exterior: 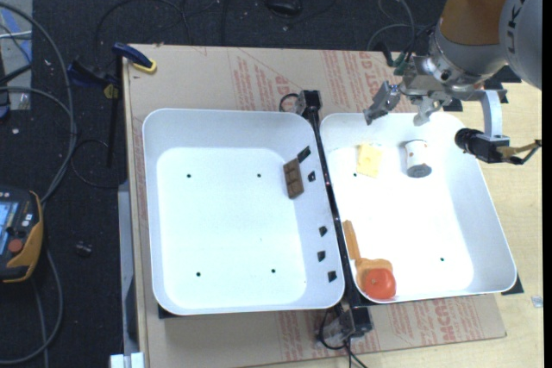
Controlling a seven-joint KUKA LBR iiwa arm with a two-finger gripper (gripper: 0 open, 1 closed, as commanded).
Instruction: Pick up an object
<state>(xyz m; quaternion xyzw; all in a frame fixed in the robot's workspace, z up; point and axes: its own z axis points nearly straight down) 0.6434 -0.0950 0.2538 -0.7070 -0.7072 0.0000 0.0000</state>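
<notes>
My gripper hangs over the back edge of the right bin, its two fingers spread apart and open with nothing between them. Just in front of it stands a small white cylinder on a grey base. To the left of the cylinder lies a pale yellow piece. At the bin's front left corner rests a red ball-shaped object with an orange handle running back along the wall. A brown block leans by the right wall of the left bin.
Both bins sit on a cardboard sheet over the bench. A black divider with clips runs between the bins. A black fitting sticks out at the right bin's far right rim. Cables lie on the dark floor behind.
</notes>
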